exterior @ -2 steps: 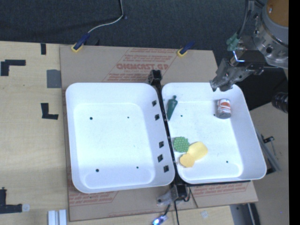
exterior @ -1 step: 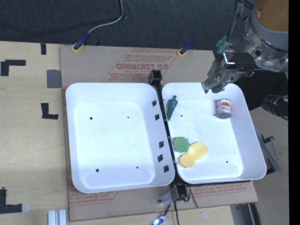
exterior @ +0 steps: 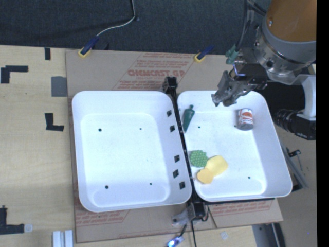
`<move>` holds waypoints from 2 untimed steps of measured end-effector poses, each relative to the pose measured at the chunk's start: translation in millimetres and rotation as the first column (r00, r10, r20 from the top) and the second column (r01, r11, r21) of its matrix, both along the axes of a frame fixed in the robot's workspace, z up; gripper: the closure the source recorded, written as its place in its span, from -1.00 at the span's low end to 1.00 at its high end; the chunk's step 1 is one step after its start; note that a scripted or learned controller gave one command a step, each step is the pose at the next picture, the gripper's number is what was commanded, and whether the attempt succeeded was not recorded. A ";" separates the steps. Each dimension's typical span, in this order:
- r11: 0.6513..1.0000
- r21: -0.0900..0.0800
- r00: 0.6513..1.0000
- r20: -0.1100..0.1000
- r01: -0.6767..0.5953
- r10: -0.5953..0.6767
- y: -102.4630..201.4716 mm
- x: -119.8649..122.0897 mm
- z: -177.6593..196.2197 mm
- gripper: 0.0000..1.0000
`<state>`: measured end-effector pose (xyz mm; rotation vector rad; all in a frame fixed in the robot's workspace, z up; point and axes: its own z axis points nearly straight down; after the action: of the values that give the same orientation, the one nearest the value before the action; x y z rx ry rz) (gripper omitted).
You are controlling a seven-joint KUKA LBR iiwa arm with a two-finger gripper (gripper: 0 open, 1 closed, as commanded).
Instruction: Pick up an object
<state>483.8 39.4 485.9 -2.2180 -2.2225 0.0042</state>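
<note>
Camera view, looking down at a slant on a desk point(exterior: 31, 138) with two white bins: left bin point(exterior: 123, 199) beside right bin point(exterior: 267, 153), rims touching along the middle. Arm point(exterior: 288, 19) reaching in from the right, orange band above the wrist, hand point(exterior: 224, 100) hanging over the right bin's upper edge, near the back rim. Nothing between the fingers; whether wide or narrow, cannot tell, the tips being dark and bunched together at this angle. Four candidates in the right bin. Can point(exterior: 245, 119) nearest, just beside the hand, below it and to the right in the frame, apparently on its side, red-and-white label up; long axis hard to judge. Green pen-like thing point(exterior: 188, 117) to the hand's left, near the dividing rim, long axis running roughly top to bottom of the frame, slightly tilted. Green scrub point(exterior: 198, 158) and yellow piece point(exterior: 212, 169) well apart from the hand, toward the bin's front, touching each other. Likely target the can, judged by nearness alone: a short shift right and toward the front, then down. Risk: a round can rolling off under closing fingers.
</note>
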 end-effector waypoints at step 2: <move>1.000 0.000 1.000 0.000 -0.001 0.001 20.4 -0.1 28.1 1.00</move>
<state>483.7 59.8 514.0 -2.2166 -2.2236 0.0047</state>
